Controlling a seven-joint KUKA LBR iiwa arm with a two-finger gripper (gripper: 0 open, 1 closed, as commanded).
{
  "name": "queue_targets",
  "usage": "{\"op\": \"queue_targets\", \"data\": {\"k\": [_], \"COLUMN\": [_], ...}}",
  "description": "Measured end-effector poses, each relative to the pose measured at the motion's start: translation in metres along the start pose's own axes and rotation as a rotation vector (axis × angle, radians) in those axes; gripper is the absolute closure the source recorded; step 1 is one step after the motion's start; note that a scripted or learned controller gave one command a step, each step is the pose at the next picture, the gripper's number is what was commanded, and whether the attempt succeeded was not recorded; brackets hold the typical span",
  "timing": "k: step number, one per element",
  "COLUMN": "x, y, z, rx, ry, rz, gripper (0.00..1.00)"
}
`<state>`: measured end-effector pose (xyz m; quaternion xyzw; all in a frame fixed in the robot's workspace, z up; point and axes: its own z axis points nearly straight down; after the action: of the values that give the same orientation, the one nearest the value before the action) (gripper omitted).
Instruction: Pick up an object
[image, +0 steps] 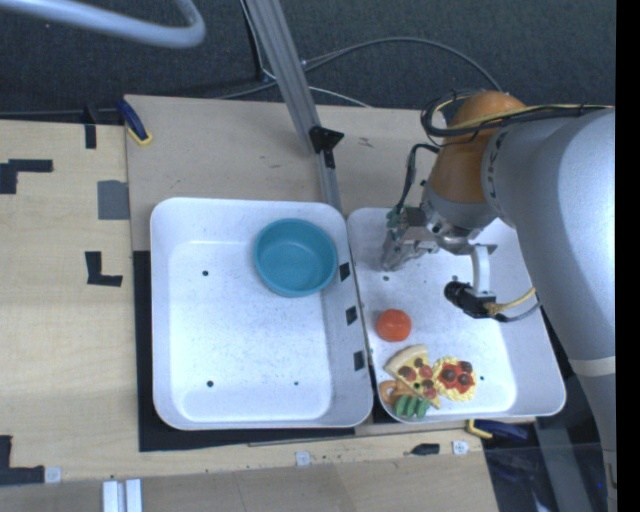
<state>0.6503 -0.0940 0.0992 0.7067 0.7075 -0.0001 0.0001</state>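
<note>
My gripper (392, 252) hangs over the far left part of the right bin (500, 395), fingers pointing down and to the left. Nothing shows between the fingers. A small orange-red ball (394, 324) lies in the right bin, a little nearer the camera than the gripper. At the bin's near edge lie a pizza slice toy (411, 369), a yellow piece with red spots (455, 379) and a small green piece (409, 405). A blue bowl (295, 257) stands in the far right corner of the left bin (200, 390).
A slanted metal pole (300, 100) with a black clamp comes down to the gap between the bins. A black cable connector (470, 297) hangs from the wrist over the right bin. The big grey arm body covers the right side.
</note>
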Motion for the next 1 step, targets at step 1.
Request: {"op": "queue_targets", "data": {"k": [1], "x": [-0.0061], "y": [0.0083], "z": [-0.0497], "rx": [-0.003], "ry": [0.000], "rz": [0.001], "gripper": [1.00]}}
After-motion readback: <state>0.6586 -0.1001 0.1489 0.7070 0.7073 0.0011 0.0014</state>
